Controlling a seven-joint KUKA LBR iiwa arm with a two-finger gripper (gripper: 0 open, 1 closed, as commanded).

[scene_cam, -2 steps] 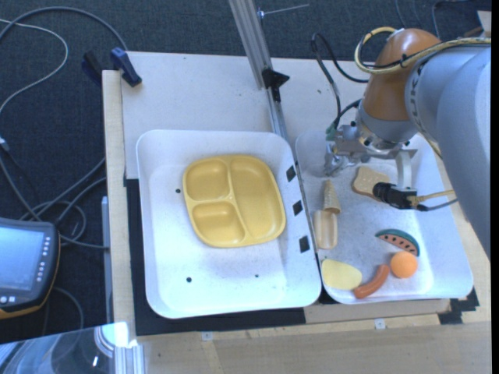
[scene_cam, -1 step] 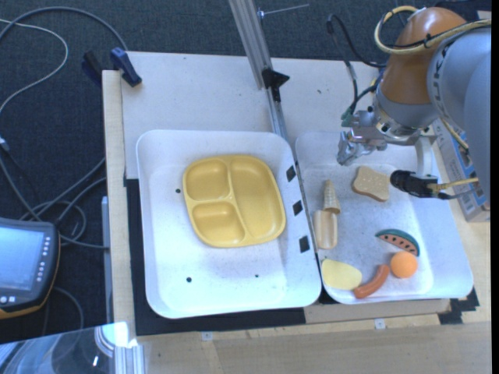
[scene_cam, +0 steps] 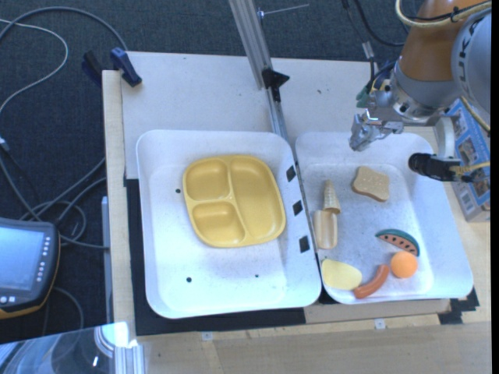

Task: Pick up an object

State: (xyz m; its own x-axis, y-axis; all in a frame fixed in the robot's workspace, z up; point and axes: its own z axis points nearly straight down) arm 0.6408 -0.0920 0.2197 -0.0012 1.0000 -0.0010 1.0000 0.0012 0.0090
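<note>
A: Start at the near edge of the surface. What lies in the right bin (scene_cam: 456, 267)?

B: Along its near edge, a pale yellow piece (scene_cam: 341, 274) with a red sausage (scene_cam: 372, 282) touching it, and an orange ball (scene_cam: 403, 265) just beside the sausage's far end. A watermelon slice (scene_cam: 398, 241) sits just behind the ball.

A: And toward the middle?

B: Against the bin's left wall an ice cream cone (scene_cam: 330, 197) stands end to end with a tan block (scene_cam: 324, 229). Farther back lies a slice of bread (scene_cam: 370, 184), apart from the rest.

A: The left bin (scene_cam: 156, 209)?

B: It holds a yellow divided tray (scene_cam: 232, 200), nothing else I can make out.

A: Where is the hand?

B: The hand (scene_cam: 366, 133) hangs over the right bin's far edge, just beyond the bread. Nothing is between its fingers; whether they are spread or closed I cannot tell, the view is too small there.

A: So which step is this?

B: I judge it the approach; nothing is lifted yet. The bread looks the likeliest pick, being nearest and clear of neighbours. The next move calls for coming toward the near side, centring over the slice, and descending with fingers spread wide enough to straddle it.
</note>
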